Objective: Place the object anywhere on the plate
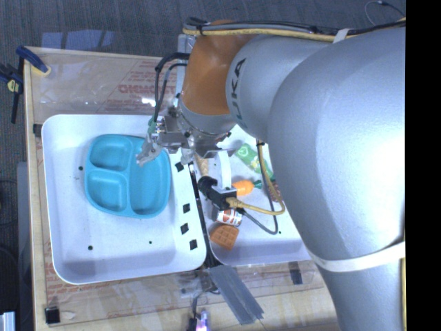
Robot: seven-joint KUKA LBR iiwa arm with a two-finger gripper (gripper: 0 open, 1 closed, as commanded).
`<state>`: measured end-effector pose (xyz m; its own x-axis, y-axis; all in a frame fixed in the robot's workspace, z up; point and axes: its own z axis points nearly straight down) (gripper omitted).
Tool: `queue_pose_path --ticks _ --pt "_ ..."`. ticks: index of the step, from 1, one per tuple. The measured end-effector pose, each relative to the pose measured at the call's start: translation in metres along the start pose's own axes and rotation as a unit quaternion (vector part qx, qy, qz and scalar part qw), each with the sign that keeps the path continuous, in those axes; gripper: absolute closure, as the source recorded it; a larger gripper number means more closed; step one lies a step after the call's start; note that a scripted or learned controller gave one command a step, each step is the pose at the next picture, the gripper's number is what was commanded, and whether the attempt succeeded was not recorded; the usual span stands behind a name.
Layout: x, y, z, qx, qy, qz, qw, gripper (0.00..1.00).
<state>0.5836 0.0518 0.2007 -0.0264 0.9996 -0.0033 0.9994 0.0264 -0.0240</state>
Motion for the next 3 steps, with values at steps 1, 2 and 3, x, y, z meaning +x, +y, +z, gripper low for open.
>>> queue_pose_path --ticks 1,2,3 --pt "0.0 0.0002 -0.0057 0.004 -0.001 -0.002 1.0 1.0" --pt "0.0001 0.0002 -0.0057 0.004 -0.001 -0.002 1.0 0.0" --pt "0.0001 0.0005 -0.0115 0.008 -0.001 -0.004 1.0 1.0"
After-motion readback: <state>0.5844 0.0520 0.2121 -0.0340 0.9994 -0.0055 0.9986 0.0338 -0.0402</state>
